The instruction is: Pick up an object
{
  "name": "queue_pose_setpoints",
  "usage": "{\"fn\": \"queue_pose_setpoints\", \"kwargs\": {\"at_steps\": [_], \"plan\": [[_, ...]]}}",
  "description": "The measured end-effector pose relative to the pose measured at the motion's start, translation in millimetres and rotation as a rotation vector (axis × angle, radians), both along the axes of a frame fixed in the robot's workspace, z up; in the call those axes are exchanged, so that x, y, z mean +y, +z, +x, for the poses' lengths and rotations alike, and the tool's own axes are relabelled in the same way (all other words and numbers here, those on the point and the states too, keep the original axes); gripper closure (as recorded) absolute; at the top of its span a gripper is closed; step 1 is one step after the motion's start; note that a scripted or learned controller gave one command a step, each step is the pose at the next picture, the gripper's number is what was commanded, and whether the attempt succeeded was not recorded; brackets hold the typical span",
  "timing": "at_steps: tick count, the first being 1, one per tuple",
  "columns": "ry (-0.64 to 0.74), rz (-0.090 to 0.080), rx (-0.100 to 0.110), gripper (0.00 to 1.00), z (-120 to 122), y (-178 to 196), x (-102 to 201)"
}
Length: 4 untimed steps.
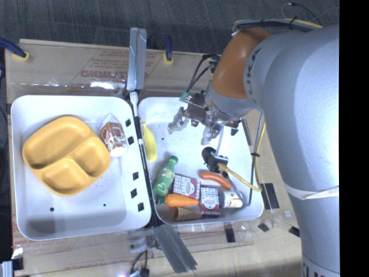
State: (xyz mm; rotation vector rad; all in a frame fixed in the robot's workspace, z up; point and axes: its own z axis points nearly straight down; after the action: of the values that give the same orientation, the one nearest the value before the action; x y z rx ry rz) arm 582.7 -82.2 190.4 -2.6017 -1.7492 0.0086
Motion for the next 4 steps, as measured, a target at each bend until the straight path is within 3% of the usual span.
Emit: {"fn": "queue_pose_setpoints", "kwargs": {"at_steps": [1, 2, 3, 4], "plan": [[0.310, 0.001, -0.004, 0.00, -23.6, -99.9, -26.2], [0.230, -0.001, -0.006, 0.00, 16.1, -98.5, -19.7], [0.341, 0.001, -0.005, 0.00, -55.1, -99.3, -20.8], [0.233, 0.001, -0.006, 0.00, -106.3, -99.2, -11.2]]}}
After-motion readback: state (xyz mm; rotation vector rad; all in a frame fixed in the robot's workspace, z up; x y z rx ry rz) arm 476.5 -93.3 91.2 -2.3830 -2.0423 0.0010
